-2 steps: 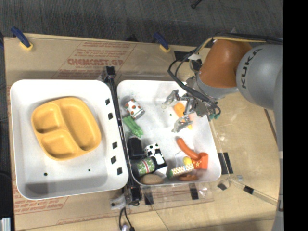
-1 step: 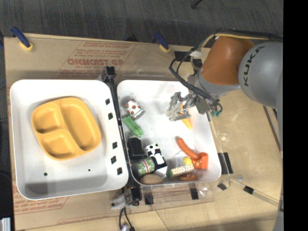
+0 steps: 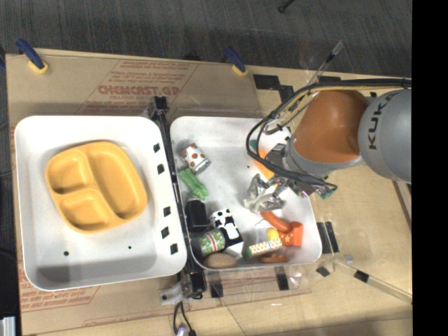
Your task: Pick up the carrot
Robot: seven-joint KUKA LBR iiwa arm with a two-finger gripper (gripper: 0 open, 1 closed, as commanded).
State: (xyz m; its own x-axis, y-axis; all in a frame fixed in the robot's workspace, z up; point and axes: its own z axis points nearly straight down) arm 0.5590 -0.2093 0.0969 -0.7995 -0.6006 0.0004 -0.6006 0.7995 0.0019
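While the gripper (image 3: 263, 194) hangs over the right bin (image 3: 231, 128), its fingers spread and nothing between them, the carrot (image 3: 277, 222) lies just below it toward the bin's near wall, long axis slanting down-right, beside a red packet (image 3: 292, 234).
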